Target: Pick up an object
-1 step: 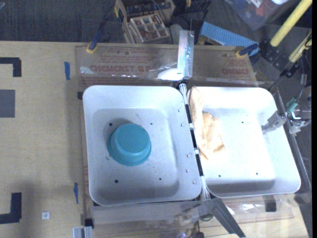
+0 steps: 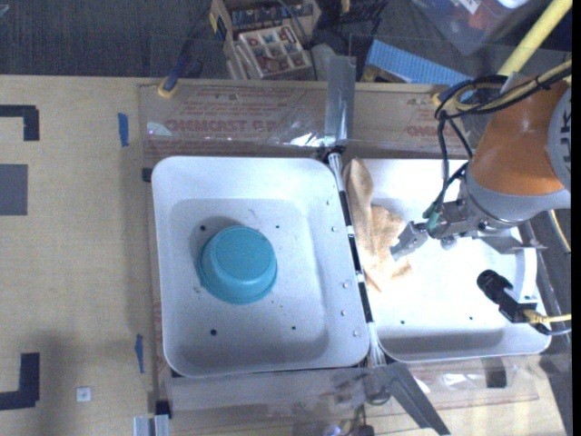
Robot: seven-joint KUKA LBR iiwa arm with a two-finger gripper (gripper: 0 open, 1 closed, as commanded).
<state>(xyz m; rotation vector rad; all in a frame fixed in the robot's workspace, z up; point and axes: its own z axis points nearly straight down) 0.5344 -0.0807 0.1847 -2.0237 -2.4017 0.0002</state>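
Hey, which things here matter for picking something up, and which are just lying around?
For the job:
- tan cloth, right bin, by the left wall
- blue bowl, upside down in the left bin
- claw, over the cloth

Lying about:
- box of clutter behind the bench
- blue tape

The arm [image 2: 526, 143] enters from three o'clock as a rounded orange band over a grey collar. Black cables loop across its top toward twelve o'clock, one marked with yellow. Below the collar sits a metallic wrist block with a small green part, ending in the slim grey gripper [image 2: 410, 240]. At five o'clock, a black cylinder hangs on a white bracket.
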